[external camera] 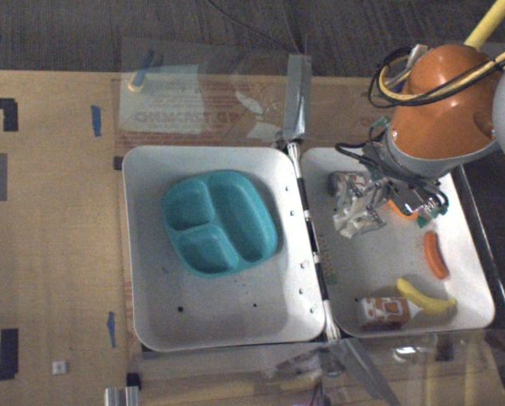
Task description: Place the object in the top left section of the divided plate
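Note:
A teal divided plate (pixel 221 221) with three sections lies in the left white bin (pixel 150 311), a little above its middle. My gripper (pixel 356 206) hangs low over the upper left part of the right bin (pixel 472 311), under the orange wrist band. A small orange object (pixel 403 207) peeks out just right of the gripper, partly hidden by the wrist. An orange sausage-shaped piece (pixel 436 255), a yellow banana (pixel 426 298) and a small brown-and-white carton (pixel 382 310) lie in the right bin's lower right.
A raised rim with screws (pixel 307 244) divides the two bins. A clear plastic sheet (pixel 210 100) lies on the bench behind the left bin. Cables loop around the wrist at the upper right.

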{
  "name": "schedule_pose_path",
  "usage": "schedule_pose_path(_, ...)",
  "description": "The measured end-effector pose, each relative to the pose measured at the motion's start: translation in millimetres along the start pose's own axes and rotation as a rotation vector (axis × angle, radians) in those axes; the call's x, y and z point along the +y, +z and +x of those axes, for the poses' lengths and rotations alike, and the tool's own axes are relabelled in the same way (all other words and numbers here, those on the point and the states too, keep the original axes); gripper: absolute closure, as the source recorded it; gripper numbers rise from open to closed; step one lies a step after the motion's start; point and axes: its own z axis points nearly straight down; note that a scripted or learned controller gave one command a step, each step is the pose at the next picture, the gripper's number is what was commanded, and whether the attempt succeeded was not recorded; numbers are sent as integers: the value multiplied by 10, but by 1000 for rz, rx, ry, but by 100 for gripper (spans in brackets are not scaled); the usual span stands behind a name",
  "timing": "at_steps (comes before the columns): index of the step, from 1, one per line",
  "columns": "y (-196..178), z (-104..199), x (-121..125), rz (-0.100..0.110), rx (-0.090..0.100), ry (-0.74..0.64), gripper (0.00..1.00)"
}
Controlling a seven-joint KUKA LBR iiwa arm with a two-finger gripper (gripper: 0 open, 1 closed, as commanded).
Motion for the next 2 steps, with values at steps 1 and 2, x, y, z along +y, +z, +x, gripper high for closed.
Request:
schedule_pose_path(1, -94, -26, -17, 0, -8, 7, 100)
schedule_pose_path(2, -86, 312, 601, -1, 10, -299, 100)
